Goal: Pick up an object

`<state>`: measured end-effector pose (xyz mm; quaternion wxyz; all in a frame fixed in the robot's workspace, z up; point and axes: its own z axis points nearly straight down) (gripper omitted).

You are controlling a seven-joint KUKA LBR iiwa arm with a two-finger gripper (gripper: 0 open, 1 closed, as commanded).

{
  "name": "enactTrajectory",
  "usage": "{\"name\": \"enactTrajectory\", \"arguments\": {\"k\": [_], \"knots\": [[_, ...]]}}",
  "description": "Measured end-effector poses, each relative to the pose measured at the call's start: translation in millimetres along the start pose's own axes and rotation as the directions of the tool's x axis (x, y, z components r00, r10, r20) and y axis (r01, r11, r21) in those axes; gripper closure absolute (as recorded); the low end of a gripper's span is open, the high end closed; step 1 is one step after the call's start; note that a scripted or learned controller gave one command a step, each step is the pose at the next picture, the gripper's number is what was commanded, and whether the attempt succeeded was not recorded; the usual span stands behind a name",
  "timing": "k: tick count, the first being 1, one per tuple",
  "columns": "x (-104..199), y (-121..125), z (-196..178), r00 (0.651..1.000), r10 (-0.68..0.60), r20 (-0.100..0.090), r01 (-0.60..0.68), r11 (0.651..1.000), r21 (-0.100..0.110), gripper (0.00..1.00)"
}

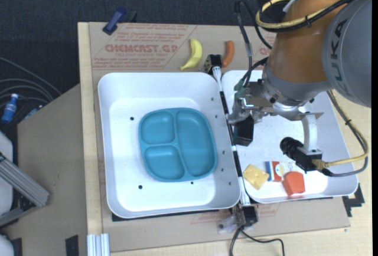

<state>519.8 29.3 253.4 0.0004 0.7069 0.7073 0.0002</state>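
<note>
Small toys in the right bin, arm low over them.

A yellow cheese wedge (pixel 256 176), a red-white-blue piece (pixel 273 170) and an orange block (pixel 294 183) lie close together at the near edge of the right bin (pixel 336 131). The gripper (pixel 242 128) hangs over that bin's left rim; how far its jaws are open cannot be told. The left bin (pixel 118 101) holds a blue divided plate (pixel 177 144). A banana (pixel 192 54) and a carrot (pixel 228 53) lie on the bench beyond.
</note>
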Motion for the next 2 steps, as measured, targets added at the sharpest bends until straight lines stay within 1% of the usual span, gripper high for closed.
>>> {"name": "enactTrajectory", "arguments": {"k": [1, 2], "knots": [[25, -41, 10, 1.0, 0.0, -0.001, 0.0, 1.0, 0.005, 1.0], [56, -10, 3, 1.0, 0.0, -0.001, 0.0, 1.0, 0.001, 1.0]]}}
